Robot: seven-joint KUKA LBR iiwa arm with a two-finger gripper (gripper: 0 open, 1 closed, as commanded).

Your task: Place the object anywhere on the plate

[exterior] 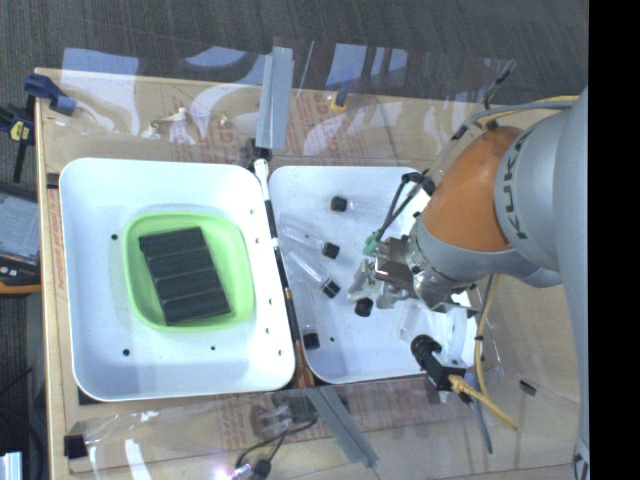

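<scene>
A light green square plate sits in the left white bin. On it lies a dark ribbed rectangular block, set at a slight angle. My gripper hangs low over the middle of the right bin, at the end of the grey arm with its orange band. A small black piece lies directly below the gripper tip; contact between them cannot be made out. The arm's wrist hides the bin floor to the right of it.
Several small black pieces lie loose in the right bin, among them ones at the top, the middle and the bottom left. Two clear tubes lie near the bins' shared wall. Yellow cables trail at the lower right.
</scene>
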